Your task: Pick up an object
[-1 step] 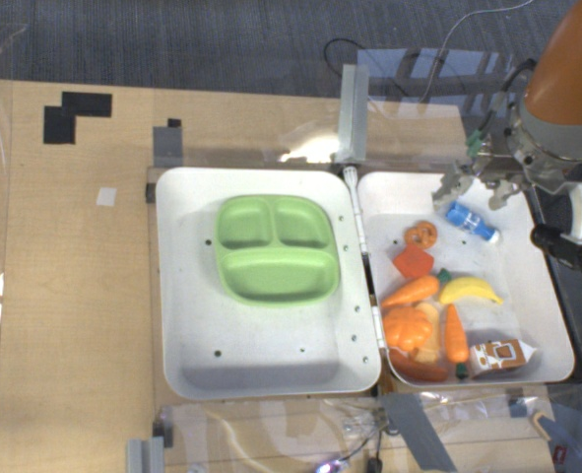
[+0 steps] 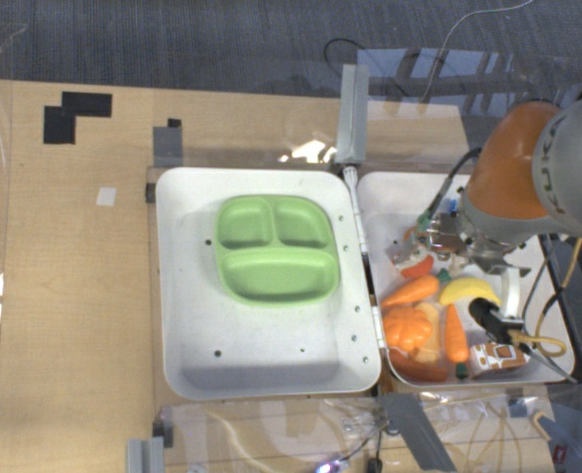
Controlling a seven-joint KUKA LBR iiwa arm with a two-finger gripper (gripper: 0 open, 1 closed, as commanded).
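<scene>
A wooden counter (image 2: 74, 294) seen from above carries two shallow white bins side by side. The left bin (image 2: 187, 353) holds a green divided plate (image 2: 275, 247), lying flat near its centre. The right bin (image 2: 374, 205) holds a heap of toy food crowded toward its 6 o'clock edge: an orange (image 2: 410, 330) at about 7 o'clock, a carrot (image 2: 415, 290) just above it, a second carrot (image 2: 454, 335) standing beside the orange, a banana (image 2: 468, 290) near the middle, and a small printed box (image 2: 497, 359) at 5 o'clock. The grey arm with its orange band (image 2: 507, 166) comes in from 3 o'clock, and the end effector (image 2: 446, 239) sits low over the pile's 12 o'clock side; I cannot tell how it is set. The pieces look like light, hard, smooth plastic, likely slippery; the upper carrot seems best gripped across its thick middle.
</scene>
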